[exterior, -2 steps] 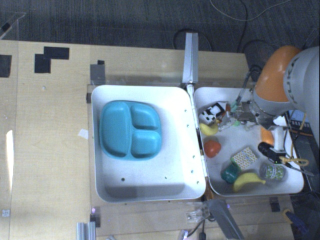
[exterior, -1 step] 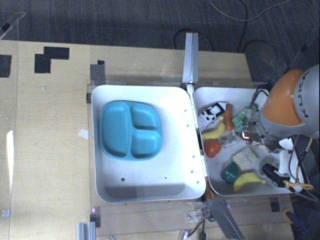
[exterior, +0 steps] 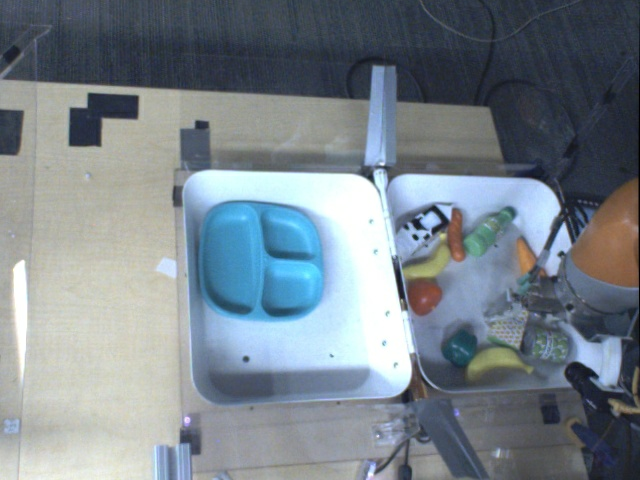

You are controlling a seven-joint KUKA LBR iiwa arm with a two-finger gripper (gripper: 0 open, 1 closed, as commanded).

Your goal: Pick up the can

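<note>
The can (exterior: 547,345), with a green and white label, lies near the front right corner of the right bin (exterior: 440,193). My gripper (exterior: 538,305) hovers just behind and above the can, at the end of the grey arm with the orange band (exterior: 612,238). A silvery mesh-like piece (exterior: 508,328) lies to the left of the can, partly under the gripper.
The right bin also holds a yellow banana (exterior: 497,363) touching the can's left side, a teal ball (exterior: 461,348), a red tomato (exterior: 425,296), another banana (exterior: 430,263), an orange carrot (exterior: 456,234), a green bottle (exterior: 490,230) and a black-and-white item (exterior: 424,226). A blue divided plate (exterior: 262,258) sits in the left bin (exterior: 290,383).
</note>
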